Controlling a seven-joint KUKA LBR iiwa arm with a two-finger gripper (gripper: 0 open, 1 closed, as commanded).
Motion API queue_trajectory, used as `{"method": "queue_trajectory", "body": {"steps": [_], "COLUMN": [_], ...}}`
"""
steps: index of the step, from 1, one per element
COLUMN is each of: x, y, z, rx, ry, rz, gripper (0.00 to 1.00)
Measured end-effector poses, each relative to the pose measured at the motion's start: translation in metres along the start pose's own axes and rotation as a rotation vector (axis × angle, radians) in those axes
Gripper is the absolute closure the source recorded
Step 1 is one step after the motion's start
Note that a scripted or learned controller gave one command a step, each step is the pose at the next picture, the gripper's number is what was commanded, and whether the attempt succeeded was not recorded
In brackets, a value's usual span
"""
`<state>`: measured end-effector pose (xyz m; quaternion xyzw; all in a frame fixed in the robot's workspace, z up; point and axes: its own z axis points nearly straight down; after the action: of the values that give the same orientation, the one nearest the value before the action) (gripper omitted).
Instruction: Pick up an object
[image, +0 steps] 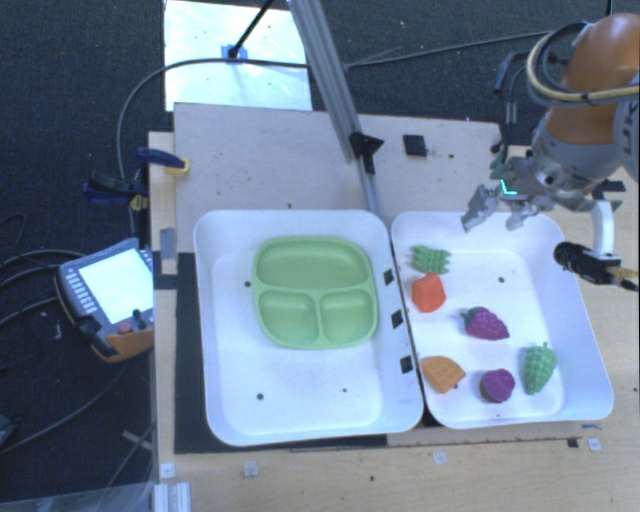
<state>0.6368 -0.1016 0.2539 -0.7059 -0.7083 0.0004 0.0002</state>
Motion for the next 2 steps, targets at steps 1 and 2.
{"method": "queue_trajectory", "body": {"steps": [1, 2], "x": [0.000, 0.001], "y": [0.001, 0.005], "z": [-0.001, 0.040], "rx": [-0.003, -0.001], "ry": [0.000, 0.000], "rz": [0.000, 0.001], "gripper": [0.00, 0.00]}}
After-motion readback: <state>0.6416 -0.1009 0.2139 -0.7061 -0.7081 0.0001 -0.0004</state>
